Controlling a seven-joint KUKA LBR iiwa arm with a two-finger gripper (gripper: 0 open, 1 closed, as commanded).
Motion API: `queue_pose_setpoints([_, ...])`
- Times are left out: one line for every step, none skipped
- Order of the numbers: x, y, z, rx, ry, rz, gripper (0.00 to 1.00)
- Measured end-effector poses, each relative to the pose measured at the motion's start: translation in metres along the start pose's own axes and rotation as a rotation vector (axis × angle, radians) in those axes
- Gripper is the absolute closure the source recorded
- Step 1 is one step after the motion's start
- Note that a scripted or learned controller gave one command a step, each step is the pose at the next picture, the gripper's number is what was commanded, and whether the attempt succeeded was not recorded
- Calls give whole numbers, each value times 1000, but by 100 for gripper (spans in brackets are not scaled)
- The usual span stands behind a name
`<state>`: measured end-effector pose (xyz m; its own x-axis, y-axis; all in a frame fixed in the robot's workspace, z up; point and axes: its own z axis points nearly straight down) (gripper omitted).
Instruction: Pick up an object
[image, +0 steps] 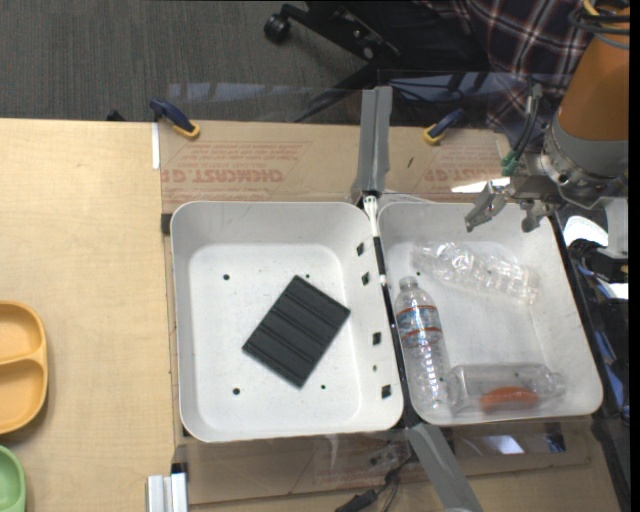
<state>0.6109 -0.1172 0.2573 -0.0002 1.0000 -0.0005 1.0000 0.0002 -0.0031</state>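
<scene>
Tan surface (80, 220) carries two white bins. Left bin (185, 300): one black ridged pad (296, 330). Right bin (570, 330): you count one water bottle (420, 340), two clear plastic containers, perhaps crumpled. End effector (508, 212) above far rim, fingers spread, holding nothing.

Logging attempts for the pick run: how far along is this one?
Nothing is picked yet. The two-finger gripper hangs open and empty over the right white bin's far edge. The crumpled clear plastic package, upright-labelled water bottle and black ribbed rectangular pad all lie untouched. Descent, grasp and lift remain.
</scene>
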Motion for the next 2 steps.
queue_pose_setpoints([5, 48, -21, -2, -1, 272, 0])
queue_pose_setpoints([18, 11, 57, 2, 0, 295, 0])
